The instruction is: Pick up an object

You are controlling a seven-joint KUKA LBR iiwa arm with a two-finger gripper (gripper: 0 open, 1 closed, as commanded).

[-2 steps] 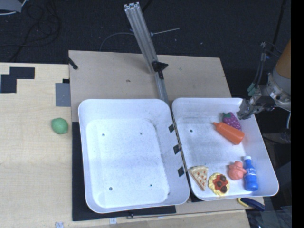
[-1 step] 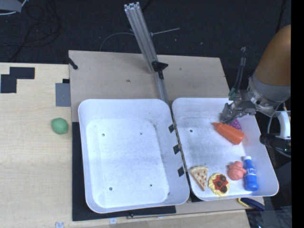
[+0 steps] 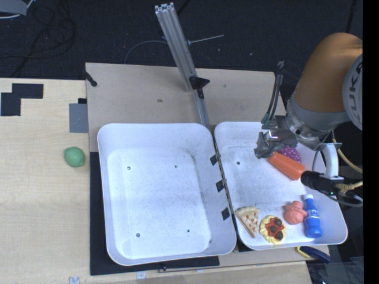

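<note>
- Nearest me, along the front edge of the right-hand shallow white plastic bin (image 3: 331, 236), I see a blue plastic bottle with a white cap (image 3: 311, 219), a pink lumpy toy (image 3: 293, 212), a round red-and-yellow toy pizza (image 3: 272, 228) and a tan wedge-shaped toy slice (image 3: 249, 219).
- Further back in that bin lies the orange carrot-shaped toy (image 3: 286, 165), with a purple bunch of toy grapes (image 3: 290, 154) touching its far side.
- The tool (image 3: 265, 145) sits low at the carrot's left end; I cannot tell how it is set, nor whether it grips anything.
- I judge this to be the reach-and-grasp step, with the carrot as the likely target.
- Next I'd want a firm closure across the carrot, then a straight lift clear of the grapes.
- The left-hand white bin (image 3: 118, 136) sits beside it; a green ball (image 3: 74, 157) rests on the surface (image 3: 35, 206) beyond that bin's left wall.
</note>
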